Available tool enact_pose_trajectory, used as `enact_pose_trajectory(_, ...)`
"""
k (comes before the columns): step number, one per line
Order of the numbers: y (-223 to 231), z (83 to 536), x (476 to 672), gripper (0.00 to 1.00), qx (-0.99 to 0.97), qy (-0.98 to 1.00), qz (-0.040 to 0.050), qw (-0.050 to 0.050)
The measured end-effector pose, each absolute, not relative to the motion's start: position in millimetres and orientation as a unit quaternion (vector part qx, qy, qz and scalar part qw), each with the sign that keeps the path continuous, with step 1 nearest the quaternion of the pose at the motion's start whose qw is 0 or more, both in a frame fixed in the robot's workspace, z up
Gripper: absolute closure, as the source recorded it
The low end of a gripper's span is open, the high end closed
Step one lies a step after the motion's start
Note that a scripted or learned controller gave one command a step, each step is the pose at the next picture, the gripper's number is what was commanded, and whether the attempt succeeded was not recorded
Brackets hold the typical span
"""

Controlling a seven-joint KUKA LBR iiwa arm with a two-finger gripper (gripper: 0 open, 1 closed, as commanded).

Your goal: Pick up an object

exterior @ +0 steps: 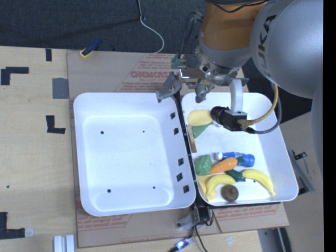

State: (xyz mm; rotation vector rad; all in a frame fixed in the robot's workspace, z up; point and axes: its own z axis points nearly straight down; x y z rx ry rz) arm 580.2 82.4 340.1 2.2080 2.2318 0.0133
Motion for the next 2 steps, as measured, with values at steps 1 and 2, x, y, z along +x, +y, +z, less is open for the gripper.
enact_pose_trajectory(1, 196.9, 409.2, 554.3, 0.0, 0.701, 0.713, 0.0041, 0.0)
enact_pose_trajectory(2, 189.0, 414.1, 555.9, 1.0, 0.705, 0.709, -0.0016, 0.0)
